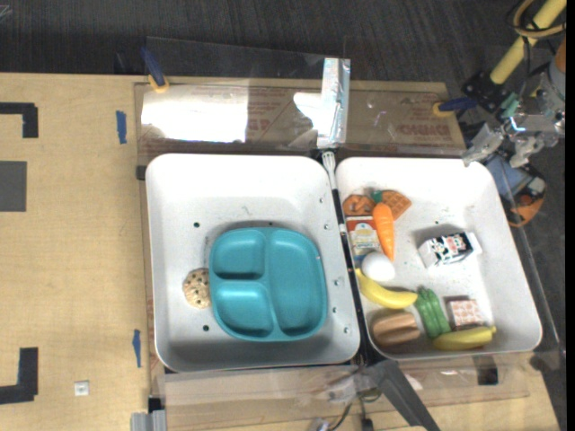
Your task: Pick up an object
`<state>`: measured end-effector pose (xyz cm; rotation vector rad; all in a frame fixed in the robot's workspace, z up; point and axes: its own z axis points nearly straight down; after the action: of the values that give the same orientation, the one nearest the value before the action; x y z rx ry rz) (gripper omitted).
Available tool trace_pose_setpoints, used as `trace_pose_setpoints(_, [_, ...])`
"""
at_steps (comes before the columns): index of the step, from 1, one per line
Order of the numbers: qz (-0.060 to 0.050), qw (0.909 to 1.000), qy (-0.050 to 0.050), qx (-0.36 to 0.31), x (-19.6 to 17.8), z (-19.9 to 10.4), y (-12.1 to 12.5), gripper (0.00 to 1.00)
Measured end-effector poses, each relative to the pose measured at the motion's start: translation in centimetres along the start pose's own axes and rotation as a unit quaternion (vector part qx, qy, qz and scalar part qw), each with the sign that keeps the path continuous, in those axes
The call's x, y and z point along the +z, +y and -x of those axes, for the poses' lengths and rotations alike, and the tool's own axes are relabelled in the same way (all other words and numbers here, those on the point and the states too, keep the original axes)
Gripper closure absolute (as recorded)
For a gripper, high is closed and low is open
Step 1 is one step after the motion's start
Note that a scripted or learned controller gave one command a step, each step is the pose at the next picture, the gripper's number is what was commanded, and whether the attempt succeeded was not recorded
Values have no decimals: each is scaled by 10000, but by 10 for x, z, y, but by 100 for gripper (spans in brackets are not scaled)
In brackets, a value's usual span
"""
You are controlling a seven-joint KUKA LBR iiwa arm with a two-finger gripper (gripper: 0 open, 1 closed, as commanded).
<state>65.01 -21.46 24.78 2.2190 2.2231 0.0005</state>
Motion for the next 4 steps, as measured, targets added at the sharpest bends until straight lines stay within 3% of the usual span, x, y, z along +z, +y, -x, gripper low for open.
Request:
trace_pose_setpoints(1, [-44,10000,28,-37,103,6,-72,0])
trace_pose_setpoints(2, [229,9973,-37,703,107,4,-78,0])
trace_pose_setpoints(3, [39,9949,61,1010,159,-16,-38,0])
trace_pose_setpoints(4, [11,9942,6,1074,161,-53,-70,0])
